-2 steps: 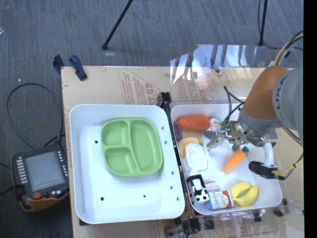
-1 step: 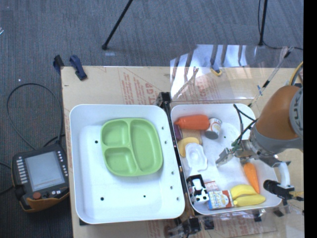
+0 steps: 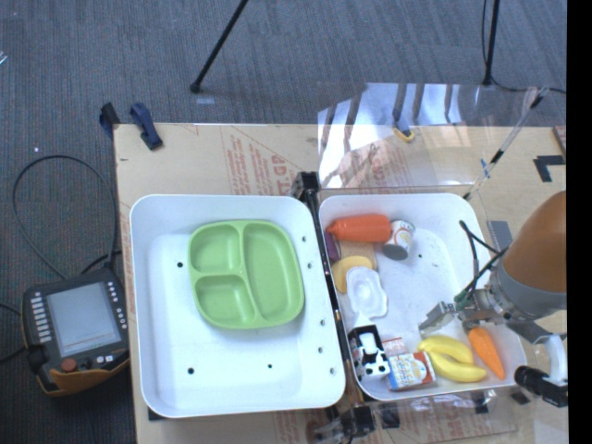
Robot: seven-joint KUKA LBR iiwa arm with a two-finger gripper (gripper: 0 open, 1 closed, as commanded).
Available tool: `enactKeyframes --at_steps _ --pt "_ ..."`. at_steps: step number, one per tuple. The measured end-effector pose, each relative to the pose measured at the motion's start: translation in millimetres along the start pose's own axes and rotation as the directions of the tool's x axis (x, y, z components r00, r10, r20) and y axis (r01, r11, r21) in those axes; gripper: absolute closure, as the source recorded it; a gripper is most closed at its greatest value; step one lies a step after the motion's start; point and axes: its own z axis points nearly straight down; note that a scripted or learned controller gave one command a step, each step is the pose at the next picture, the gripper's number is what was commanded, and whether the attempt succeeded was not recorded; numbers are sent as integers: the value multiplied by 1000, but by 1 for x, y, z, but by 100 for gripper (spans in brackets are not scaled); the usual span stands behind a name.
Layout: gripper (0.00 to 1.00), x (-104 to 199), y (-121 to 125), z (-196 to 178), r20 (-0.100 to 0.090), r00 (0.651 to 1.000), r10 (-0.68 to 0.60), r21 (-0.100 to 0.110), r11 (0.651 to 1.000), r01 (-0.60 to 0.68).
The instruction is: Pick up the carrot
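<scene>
My gripper (image 3: 472, 317) hangs low in the right bin (image 3: 442, 206), right above the carrot (image 3: 487, 352) at five o'clock beside the bananas (image 3: 451, 356), lined up for a grab, but I cannot tell how it is set.

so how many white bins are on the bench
2. The left bin holds a green divided plate. The right bin holds the food items, including the carrot near its right edge.
</scene>
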Motion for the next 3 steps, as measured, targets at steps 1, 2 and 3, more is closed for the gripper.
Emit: enactKeyframes --at_steps 1,2,3 --pt "100 -5 -3 -8 8 1000 10 7 1000 -10" --pt "100 54 28 -99 20 1000 -13 3 1000 13" --pt "0 52 25 -95 19 1000 -8 12 1000 8"
